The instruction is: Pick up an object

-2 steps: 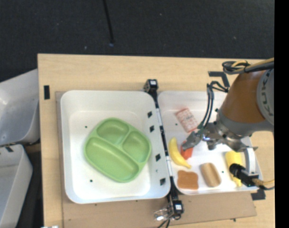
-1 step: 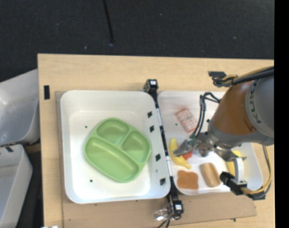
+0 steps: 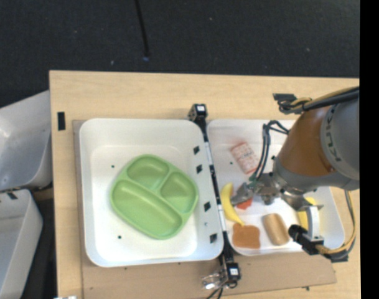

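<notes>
1. Take the banana (image 3: pixel 229 205) as the landmark: it lies along the left wall of the right bin (image 3: pixel 338 238), next to the divider between the two bins.
2. The gripper (image 3: pixel 244 196) is low over the right bin, just right of the banana's middle. Whether its fingers are spread or pressed together I cannot tell; the tip is small and dark against the wrist.
3. Nothing can be seen between the fingers, so I judge the pick as not yet made, with the banana the likeliest target.
4. To do it well, centre the tip over the banana's thickest part and set the fingers across its width, not along its length.
5. Mind the bin wall on the banana's left: a finger on that side has little room and may strike the rim.
6. Just below the banana's lower end sits a brown toast (image 3: pixel 246 236); right of that lies a tan roll (image 3: pixel 276 229). Up and to the right of the banana is a red-striped can (image 3: pixel 243 157). Keep clear of these on descent.
7. Lift straight up before moving sideways.
</notes>
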{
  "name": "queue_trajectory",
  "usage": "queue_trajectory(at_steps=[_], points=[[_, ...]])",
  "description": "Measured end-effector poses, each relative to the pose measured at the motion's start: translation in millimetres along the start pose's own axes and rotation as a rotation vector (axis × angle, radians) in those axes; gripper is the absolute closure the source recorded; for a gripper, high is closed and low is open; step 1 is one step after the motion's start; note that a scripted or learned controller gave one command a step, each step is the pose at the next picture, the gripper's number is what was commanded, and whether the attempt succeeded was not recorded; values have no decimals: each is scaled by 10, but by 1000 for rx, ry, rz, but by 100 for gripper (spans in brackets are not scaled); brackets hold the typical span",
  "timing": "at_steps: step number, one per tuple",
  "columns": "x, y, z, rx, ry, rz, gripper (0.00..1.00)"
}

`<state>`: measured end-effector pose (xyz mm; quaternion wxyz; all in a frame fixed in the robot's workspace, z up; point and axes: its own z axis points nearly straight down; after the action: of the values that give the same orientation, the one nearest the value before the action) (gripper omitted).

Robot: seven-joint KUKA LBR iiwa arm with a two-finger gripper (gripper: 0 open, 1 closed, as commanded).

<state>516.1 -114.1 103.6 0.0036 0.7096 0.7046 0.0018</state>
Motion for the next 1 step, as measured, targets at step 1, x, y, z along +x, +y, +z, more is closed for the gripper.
queue_trajectory(at_steps=[1], points=[[-11,-12,-85,3,0,7,100]])
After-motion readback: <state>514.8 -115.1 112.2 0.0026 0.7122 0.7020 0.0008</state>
